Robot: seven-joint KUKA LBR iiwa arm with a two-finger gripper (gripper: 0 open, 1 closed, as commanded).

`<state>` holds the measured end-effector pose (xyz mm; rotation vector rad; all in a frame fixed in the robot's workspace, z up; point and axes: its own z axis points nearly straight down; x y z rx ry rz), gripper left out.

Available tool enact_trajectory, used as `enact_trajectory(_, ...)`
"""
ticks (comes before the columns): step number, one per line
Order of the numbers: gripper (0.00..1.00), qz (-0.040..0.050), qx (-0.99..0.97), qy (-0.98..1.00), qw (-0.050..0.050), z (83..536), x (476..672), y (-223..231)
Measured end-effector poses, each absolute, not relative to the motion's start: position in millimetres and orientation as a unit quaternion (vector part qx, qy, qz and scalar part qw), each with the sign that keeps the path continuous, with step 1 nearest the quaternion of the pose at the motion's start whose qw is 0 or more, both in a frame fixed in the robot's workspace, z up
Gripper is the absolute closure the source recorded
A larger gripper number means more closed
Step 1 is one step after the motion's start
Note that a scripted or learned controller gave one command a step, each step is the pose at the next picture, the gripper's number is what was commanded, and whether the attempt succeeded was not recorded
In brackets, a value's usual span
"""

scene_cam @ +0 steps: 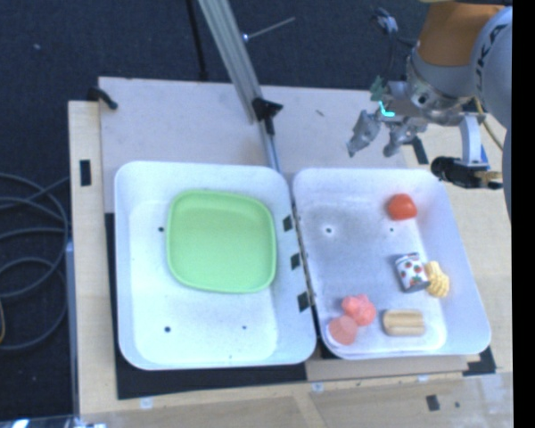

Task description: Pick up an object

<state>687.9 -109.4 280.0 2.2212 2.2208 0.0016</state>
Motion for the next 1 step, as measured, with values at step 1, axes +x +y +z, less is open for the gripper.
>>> enact_trajectory(1,0.00,0.0005,0.707,0.707,0.000,279.9,687.9,-109.4)
